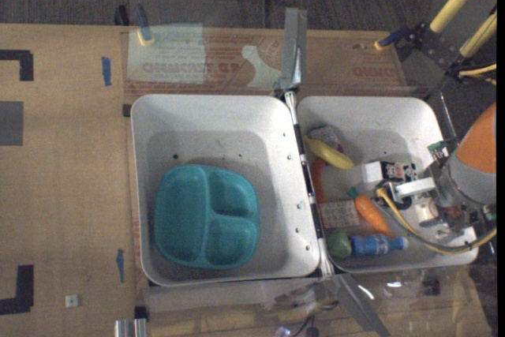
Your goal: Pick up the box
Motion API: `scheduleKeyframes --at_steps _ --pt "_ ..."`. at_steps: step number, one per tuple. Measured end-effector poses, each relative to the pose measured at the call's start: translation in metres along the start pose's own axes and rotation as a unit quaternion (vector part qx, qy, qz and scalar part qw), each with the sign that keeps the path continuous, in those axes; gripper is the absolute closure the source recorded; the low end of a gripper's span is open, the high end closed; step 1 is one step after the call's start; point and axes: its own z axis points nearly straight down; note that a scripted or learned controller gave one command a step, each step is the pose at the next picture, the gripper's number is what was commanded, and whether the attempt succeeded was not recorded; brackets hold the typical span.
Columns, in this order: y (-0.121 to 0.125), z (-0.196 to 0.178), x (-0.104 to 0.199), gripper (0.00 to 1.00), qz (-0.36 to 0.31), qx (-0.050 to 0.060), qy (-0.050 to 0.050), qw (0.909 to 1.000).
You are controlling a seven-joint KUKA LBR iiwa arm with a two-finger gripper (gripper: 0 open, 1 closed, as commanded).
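In the camera view, the right bin is crowded, and that is the main hazard. The box, a small flat speckled pack, lies low against the bin's left wall with an orange carrot-shaped toy touching its right edge, a green ball and a blue bottle just beside its near edge, and a red piece and a banana on its far side. A descent slightly off target would likely close on the carrot or push the bottle instead. Because the box lies flat and close to the wall, the pads may slide over its top or jam against the bin's side.

The claw sits at the right of the same bin, well apart from the box, amid white fittings and a yellow cable. I cannot tell how wide it stands or whether it has anything in it; nothing is clearly visible between its tips. The trailing cable could snag on the toys as the arm crosses.

The box looks thin, pale pinkish-grey, with fine print too small to read. The left bin holds a teal divided tray, away from the action, on the brown surface.
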Motion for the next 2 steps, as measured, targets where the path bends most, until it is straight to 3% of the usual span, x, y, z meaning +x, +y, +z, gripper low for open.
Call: scheduleKeyframes --at_steps 1,2 --pt "0.0083 -0.2726 0.0323 0.0 -0.019 -0.007 -0.004 0.9998" --pt "0.0063 -0.2816 0.034 1.0 -0.022 -0.007 -0.006 0.9997"
